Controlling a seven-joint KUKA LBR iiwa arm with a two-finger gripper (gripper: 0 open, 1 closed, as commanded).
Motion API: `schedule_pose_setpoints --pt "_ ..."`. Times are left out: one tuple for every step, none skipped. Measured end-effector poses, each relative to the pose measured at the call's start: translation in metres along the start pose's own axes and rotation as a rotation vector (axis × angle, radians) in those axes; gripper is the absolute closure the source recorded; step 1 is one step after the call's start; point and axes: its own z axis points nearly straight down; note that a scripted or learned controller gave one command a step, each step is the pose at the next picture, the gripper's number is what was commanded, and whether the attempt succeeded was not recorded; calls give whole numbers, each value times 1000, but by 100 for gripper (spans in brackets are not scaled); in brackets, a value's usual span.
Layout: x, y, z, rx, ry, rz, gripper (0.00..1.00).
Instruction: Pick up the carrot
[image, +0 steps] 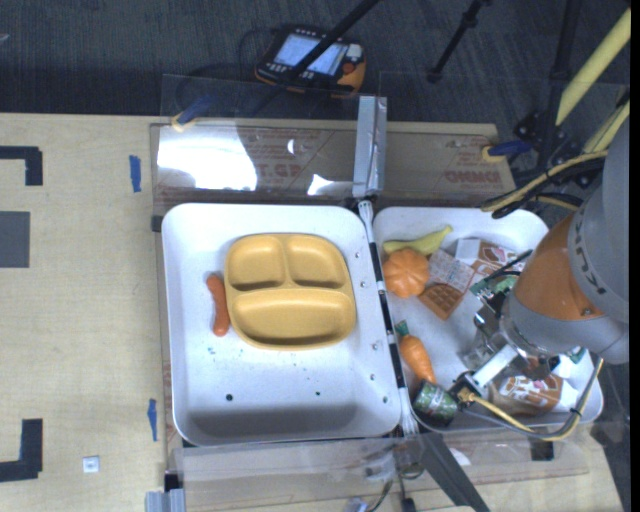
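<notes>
**Item: carrot, right bin, not yet taken**

The carrot (415, 356) lies in the right bin (470, 218), hard against its left wall, green top toward the far side and orange tip pointing to the near corner. It is short, tapered and glossy, evidently a toy. You should judge it light and stiff, with a smooth skin that may slip. Take it across the thick orange middle, jaws set crosswise to its length; the wall beside it leaves little room for the left finger.

Just past its tip lies a small dark green can (436, 400). Farther back sit an orange pumpkin (405, 272), a yellow banana (425, 241) and several printed packets (447, 285).

The gripper (478, 375) hangs low in the same bin, to the carrot's right and apart from it. Whether its jaws are parted or closed, you cannot tell; nothing is seen between them.

The left bin (190, 300) carries a yellow divided plate (290, 290) and an orange sausage-shaped piece (219, 304) beside it. Both bins rest on the desk (80, 300).
</notes>
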Motion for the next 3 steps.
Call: schedule_pose_setpoints --pt "5 -7 0 -4 -1 183 100" --pt "5 -8 -6 -1 -5 180 100" --pt "4 -7 0 3 -2 401 100"
